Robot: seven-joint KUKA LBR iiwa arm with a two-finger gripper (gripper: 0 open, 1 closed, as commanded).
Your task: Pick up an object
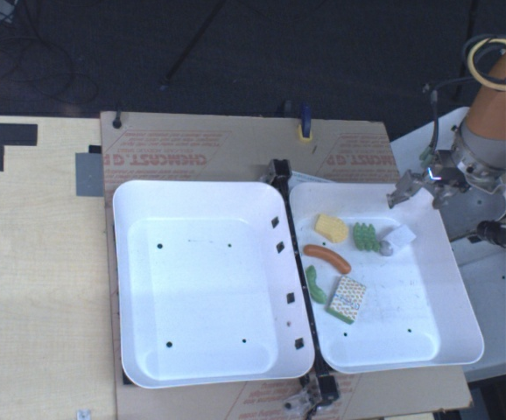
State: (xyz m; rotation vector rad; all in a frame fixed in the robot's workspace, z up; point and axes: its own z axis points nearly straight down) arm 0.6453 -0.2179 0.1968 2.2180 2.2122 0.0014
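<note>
Two white bins sit side by side; the right bin (450,322) holds the objects. From our gripper (421,188), whose finger state we cannot tell, the green toy (366,235) lies near, at seven o'clock.

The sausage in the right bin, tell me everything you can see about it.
The sausage is a small, slim, orange-red piece, slightly curved, smooth and probably plastic. It lies flat on the floor of the right bin, slanting from upper left to lower right. A yellow block sits just above it and a patterned sponge just below; neither clearly touches it. The pincer is well off, up and to the right.
</note>
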